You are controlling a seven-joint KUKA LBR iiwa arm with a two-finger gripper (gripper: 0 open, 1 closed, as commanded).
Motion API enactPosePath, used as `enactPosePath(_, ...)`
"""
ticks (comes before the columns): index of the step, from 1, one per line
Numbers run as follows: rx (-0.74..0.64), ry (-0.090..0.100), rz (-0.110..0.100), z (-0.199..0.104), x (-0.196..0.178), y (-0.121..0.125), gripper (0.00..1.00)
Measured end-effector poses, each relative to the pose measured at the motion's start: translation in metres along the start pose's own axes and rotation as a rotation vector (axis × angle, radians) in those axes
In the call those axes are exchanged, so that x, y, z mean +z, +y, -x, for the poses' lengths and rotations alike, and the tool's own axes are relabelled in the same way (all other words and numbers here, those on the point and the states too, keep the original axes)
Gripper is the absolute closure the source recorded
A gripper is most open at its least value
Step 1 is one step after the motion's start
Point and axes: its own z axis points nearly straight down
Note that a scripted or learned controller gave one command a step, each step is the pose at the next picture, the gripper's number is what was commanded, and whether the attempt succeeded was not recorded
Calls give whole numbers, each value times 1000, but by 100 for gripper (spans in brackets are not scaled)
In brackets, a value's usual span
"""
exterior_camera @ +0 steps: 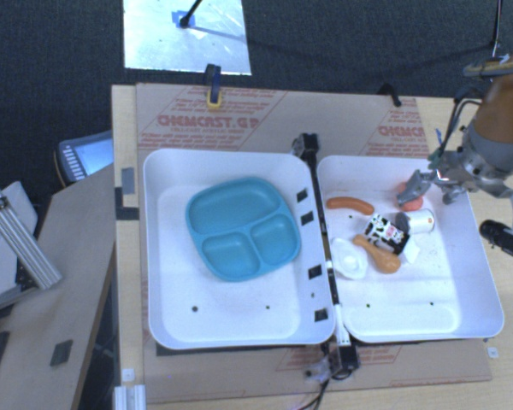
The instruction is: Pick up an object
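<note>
The gripper hangs over the far side of the right bin, close above a small red-orange thing, and I cannot tell whether it is spread or clamped. Nothing looks lifted yet. The sausage, chicken drumstick, black-and-white carton and white cup lie clustered in that bin, so the pick seems undone, while a blue plate sits in the left bin.

Dark carpet floor surrounds the counter, a printed brown board. Beyond the counter's far edge lies a shiny metal sheet; a grey side table stands beside its left edge.
</note>
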Motion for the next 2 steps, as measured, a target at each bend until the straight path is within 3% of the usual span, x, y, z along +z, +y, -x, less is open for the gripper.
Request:
enactPosePath(1, 0, 0, 1, 0, 42, 1, 0)
enactPosePath(2, -4, -10, 32, 4, 74, 7, 0)
